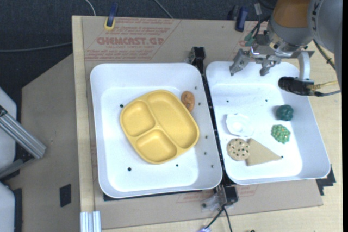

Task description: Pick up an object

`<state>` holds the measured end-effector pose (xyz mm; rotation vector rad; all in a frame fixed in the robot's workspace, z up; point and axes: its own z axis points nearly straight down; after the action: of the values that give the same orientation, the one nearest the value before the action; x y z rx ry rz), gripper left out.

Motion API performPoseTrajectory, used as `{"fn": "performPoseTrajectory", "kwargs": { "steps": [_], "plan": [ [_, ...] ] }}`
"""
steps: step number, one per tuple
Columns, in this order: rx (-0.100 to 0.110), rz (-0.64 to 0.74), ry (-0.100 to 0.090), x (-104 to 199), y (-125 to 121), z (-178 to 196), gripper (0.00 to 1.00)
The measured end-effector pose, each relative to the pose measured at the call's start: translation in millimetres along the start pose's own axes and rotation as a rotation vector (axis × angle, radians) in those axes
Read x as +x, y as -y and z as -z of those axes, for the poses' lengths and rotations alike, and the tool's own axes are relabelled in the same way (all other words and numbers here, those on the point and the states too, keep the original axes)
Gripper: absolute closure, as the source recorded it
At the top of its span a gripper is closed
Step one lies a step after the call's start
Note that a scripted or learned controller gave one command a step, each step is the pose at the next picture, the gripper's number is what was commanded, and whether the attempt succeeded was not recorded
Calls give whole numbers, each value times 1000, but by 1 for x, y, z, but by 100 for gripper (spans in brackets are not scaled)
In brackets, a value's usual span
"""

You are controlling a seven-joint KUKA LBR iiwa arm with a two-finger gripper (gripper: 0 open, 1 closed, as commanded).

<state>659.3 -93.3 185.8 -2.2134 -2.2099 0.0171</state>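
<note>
My gripper (252,67) hangs over the far edge of the right bin (310,171), its two grey fingers spread apart with nothing between them. Well below it in the right bin lie a dark green ball (284,112), a light green bumpy piece (280,133), a white round disc (237,124), a chocolate-chip cookie (237,149) and a tan wedge (262,153). The cookie touches the wedge. A small brown nugget (187,99) sits in the left bin beside the yellow tray.
A yellow three-compartment tray (159,125) lies in the left bin (109,171). A black clamp (197,55) stands between the bins at the far side. A black cable end (296,85) hangs over the right bin's far right part.
</note>
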Motion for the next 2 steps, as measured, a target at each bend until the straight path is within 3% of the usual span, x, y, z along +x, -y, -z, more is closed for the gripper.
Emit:
{"fn": "performPoseTrajectory", "kwargs": {
  "steps": [1, 2],
  "plan": [
    [-16, 2, 1, 0, -3, 10, 0],
    [-13, 1, 2, -8, 0, -37, 0]
  ]
}}
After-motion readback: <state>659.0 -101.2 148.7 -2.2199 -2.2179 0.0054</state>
